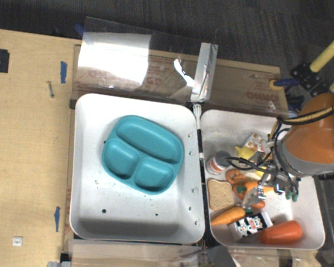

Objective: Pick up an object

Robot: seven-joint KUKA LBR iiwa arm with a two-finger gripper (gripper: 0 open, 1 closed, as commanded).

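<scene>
Arm comes in from the right, orange band over the right bin. Gripper sits low among the toy food near the bin's middle; fingers lost in cables & clutter, can't tell if spread or pinching anything. Objects to pick are all in the right bin: carrot just below-left of gripper, red pepper near the front-right corner, slice of bread by the carrot, yellow packet toward the back. Left bin holds 1 teal 3-section plate.
</scene>
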